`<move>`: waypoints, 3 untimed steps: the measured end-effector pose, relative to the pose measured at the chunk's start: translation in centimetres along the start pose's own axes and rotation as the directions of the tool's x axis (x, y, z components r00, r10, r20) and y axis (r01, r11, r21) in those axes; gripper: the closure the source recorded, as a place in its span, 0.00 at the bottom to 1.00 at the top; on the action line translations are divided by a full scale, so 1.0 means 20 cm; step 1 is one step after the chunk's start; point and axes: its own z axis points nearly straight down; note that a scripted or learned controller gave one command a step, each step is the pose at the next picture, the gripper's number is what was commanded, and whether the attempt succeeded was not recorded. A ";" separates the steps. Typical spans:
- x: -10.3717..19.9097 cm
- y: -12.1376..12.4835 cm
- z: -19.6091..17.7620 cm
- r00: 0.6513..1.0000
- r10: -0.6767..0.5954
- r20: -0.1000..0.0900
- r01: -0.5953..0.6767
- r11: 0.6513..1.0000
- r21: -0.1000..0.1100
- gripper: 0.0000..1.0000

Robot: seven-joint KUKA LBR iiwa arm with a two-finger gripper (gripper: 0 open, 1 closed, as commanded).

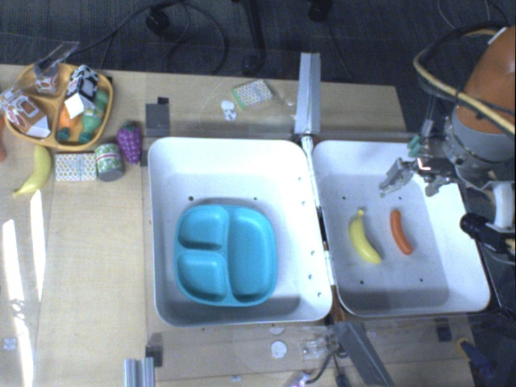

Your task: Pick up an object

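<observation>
The gripper [401,176] hung above the back part of the right bin [463,297], near its rear wall, carried in from the right by the grey arm with its orange band [493,79]. Its fingers appeared spread with nothing between them, though at this resolution the tips were small and that reading is tentative. Nothing was lifted. Two candidate objects lay on the right bin's floor, forward of the gripper and apart from it: a yellow toy banana [364,238] and, just beside it to the right, an orange-red toy sausage [401,232], the two lying roughly parallel and not touching. The left bin [161,216] held a blue divided plate [226,253], resting flat. On the bench to the left of the bins stood a basket of assorted toy items [60,107], a purple grape cluster [129,142], a small can [107,161] and a second banana [34,172]. Assessment: the pick was not yet made; the descent, closure on one object and the lift all remained.
</observation>
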 end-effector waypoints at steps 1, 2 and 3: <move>-0.02 0.01 -0.23 0.993 -0.115 0.001 0.115 0.993 0.000 0.00; -0.10 -0.03 0.71 0.973 -0.230 -0.002 0.230 0.973 0.003 0.00; -0.10 -0.02 0.68 0.972 -0.234 -0.002 0.234 0.972 0.003 1.00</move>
